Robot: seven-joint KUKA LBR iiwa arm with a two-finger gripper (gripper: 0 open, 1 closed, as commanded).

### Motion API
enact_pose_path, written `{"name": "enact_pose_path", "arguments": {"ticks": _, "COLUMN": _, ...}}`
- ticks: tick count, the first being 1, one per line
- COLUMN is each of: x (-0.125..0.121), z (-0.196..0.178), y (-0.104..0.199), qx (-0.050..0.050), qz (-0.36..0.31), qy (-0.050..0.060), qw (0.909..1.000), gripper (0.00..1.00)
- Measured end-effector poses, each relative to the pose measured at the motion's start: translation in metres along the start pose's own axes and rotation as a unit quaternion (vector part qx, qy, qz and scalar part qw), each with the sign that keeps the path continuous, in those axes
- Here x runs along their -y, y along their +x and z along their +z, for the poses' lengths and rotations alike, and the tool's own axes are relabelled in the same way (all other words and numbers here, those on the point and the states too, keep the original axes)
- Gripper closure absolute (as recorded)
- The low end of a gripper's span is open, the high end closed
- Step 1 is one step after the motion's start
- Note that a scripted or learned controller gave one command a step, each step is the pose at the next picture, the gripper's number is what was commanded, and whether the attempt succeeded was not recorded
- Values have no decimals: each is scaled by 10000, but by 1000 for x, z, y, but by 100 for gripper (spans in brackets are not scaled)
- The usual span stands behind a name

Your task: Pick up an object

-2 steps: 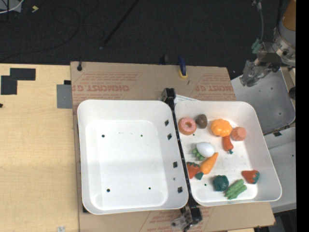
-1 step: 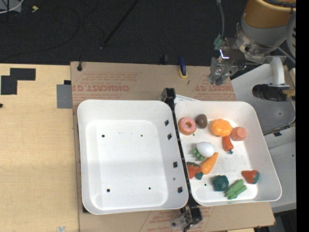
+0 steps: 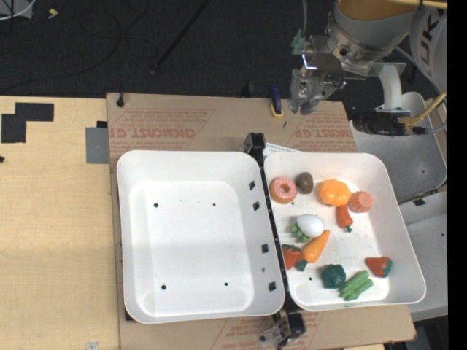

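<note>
**Gripper hanging above the bins, toy food waiting at lower right**

The gripper point(image 3: 305, 102) is hovering in the upper right of the frame, over the cardboard sheet point(image 3: 182, 126) behind both bins, with nothing between its fingers; whether they are apart or together I cannot tell. Below it, the right bin point(image 3: 405, 265) is holding a pink doughnut point(image 3: 282, 189), a brown ball point(image 3: 304, 182), an orange pepper point(image 3: 334, 192), a white egg point(image 3: 310, 224), a carrot point(image 3: 316, 246) and green pieces. The left bin point(image 3: 135, 232) is sitting beside it, touching along the middle.
</note>
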State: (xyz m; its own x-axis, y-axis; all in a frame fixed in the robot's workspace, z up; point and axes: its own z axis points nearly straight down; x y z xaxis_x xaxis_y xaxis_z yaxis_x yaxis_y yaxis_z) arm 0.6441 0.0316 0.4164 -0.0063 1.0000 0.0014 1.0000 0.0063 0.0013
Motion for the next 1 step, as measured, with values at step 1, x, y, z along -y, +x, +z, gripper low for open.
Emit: {"name": "enact_pose_path", "arguments": {"ticks": 1, "x": 0, "z": -130, "y": -5, "qx": 7, "qz": 7, "qy": -52, "qw": 10000, "gripper": 100}}
